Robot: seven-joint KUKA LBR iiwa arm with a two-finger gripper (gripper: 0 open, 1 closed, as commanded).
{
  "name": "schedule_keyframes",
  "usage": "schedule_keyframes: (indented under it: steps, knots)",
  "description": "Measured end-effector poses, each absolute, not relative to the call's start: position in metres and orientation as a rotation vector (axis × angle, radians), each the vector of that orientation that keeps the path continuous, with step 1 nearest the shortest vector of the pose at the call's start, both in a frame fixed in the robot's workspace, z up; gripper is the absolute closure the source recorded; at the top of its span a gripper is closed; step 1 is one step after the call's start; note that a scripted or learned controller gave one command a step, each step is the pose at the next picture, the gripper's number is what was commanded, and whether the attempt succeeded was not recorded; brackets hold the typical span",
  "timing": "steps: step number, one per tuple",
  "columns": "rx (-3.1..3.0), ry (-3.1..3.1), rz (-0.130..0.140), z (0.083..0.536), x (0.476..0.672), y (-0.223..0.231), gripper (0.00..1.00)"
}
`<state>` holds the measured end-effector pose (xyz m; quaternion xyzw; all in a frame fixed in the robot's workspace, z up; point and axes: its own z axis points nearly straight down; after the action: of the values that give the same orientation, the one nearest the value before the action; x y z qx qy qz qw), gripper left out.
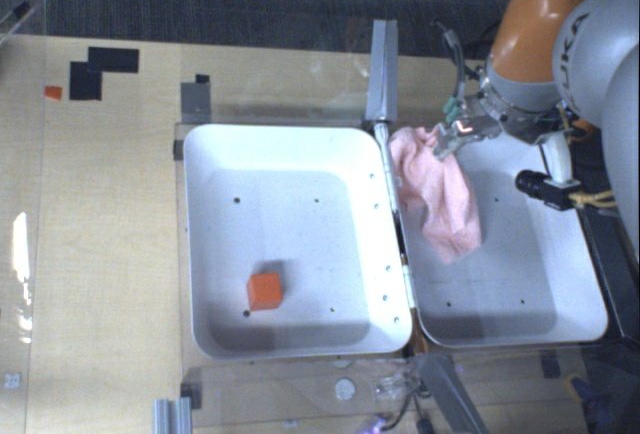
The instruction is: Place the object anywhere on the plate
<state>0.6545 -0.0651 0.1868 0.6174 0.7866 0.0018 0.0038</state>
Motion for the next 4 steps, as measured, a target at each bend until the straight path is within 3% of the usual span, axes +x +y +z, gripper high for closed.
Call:
schedule_keyframes:
  steps: [1, 3, 4]
  knots:
    - [1.924, 2.472, 0.009, 0.227, 0.657, -0.063, 1.00]
    - [0.798, 3.028, 0.007, 0.232, 0.648, 0.045, 1.00]
    - [0.181, 3.123, 0.008, 0.241, 0.632, 0.098, 1.00]
